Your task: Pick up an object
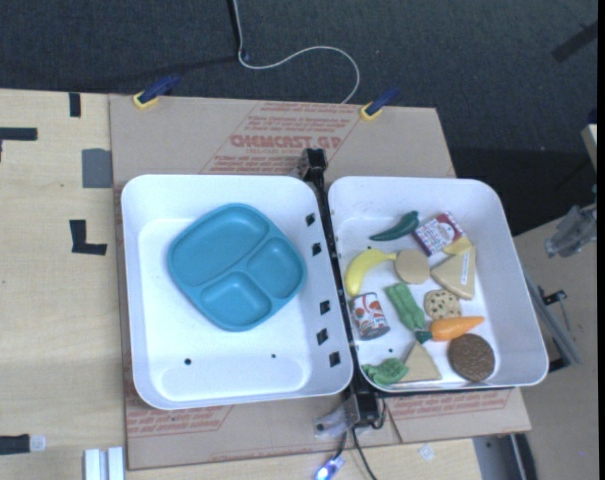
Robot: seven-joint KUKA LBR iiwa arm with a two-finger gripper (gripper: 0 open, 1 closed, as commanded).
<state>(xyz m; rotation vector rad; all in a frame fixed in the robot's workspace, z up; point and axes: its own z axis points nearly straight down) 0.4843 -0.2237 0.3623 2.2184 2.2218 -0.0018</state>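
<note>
Lying crowded together in the right bin, the toy foods are kept where a pick can be made: a yellow banana, a green pepper, a small can, an orange carrot and a brown round patty, several touching. A blue divided plate is set alone in the left bin, probably as a drop place. Whether the gripper is released or clenched cannot be told. No object is judged to be lifted yet.
</note>
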